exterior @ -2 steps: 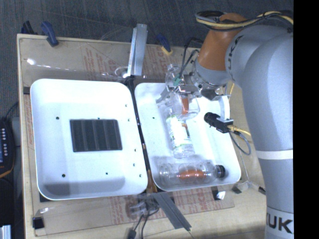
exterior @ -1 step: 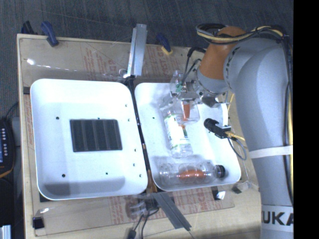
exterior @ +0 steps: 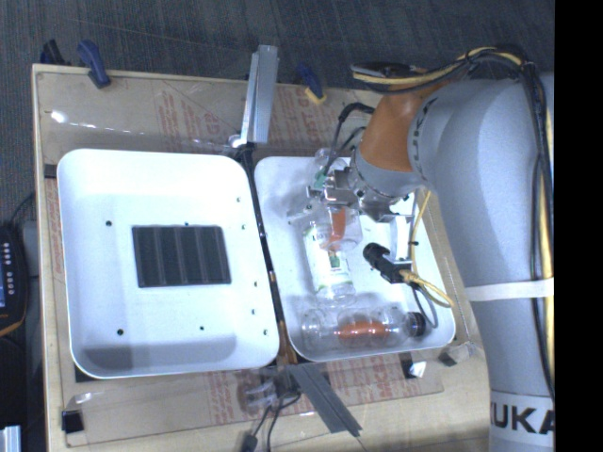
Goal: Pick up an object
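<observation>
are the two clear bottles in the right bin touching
Cannot tell: in the camera view the labelled bottle ends right at the lower bottle, but clear plastic blurs any gap.

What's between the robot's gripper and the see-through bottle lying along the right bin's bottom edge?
In the camera view, another clear plastic bottle with a green-and-white label lies between the gripper and that sideways clear bottle.

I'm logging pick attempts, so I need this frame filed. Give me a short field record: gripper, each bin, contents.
gripper: over the right bin, at its far half
left bin: dark ribbed panel at its middle
right bin contents: two clear plastic bottles
upper bottle: lies lengthwise, just under the gripper
lower bottle: lies crosswise along the near wall, something orange inside
grasp: cannot tell
</observation>
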`<state>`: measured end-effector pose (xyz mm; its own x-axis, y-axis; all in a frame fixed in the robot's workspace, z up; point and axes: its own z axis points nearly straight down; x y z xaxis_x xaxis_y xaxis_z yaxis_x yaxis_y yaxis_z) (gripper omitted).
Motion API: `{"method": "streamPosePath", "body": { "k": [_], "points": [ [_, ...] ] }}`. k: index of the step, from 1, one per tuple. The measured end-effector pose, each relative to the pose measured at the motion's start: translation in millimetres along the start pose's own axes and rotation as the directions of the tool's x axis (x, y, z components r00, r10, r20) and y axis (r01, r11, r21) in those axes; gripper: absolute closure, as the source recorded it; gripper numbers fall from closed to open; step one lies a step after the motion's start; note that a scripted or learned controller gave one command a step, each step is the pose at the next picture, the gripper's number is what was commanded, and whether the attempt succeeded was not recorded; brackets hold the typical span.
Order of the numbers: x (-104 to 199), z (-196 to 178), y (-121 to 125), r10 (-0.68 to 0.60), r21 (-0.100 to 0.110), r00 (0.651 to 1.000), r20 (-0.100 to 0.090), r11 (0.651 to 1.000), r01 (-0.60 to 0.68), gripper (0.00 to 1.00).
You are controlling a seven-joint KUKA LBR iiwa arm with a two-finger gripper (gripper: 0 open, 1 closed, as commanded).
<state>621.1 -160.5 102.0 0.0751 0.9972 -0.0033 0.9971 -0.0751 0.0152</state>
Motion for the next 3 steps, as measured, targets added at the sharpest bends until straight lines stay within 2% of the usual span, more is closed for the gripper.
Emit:
{"method": "streamPosePath", "body": {
  "k": [1, 2, 3],
  "points": [
    [-27, -1, -23, -0.029, -0.003, 1.0, -0.001, 1.0, 0.029, 0.0],
    [-37, -1, -23, -0.149, -0.004, 0.989, 0.0, 0.989, 0.149, 0.0],
    [-31, 2, 17, -0.265, 0.011, 0.964, -0.003, 0.964, 0.265, 0.0]
  ]
}}
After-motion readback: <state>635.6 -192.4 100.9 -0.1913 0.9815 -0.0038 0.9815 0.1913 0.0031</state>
